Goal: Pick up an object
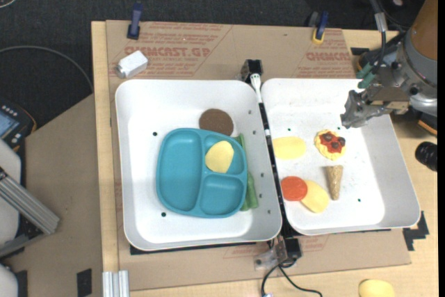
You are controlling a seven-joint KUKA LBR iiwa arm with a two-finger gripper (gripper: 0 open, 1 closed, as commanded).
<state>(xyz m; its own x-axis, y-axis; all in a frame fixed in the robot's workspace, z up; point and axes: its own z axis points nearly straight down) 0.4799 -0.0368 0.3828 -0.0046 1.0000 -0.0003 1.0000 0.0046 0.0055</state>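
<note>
cardboard sheet (208, 45) | red print, upside down, partly legible | "CHEMCAST" twice

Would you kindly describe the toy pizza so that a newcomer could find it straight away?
Look in the right bin, in its upper half, just below the hand. The pizza is a small round yellow disc lying right of a plain yellow oval and above a cone. It alone has red and dark toppings.
</note>
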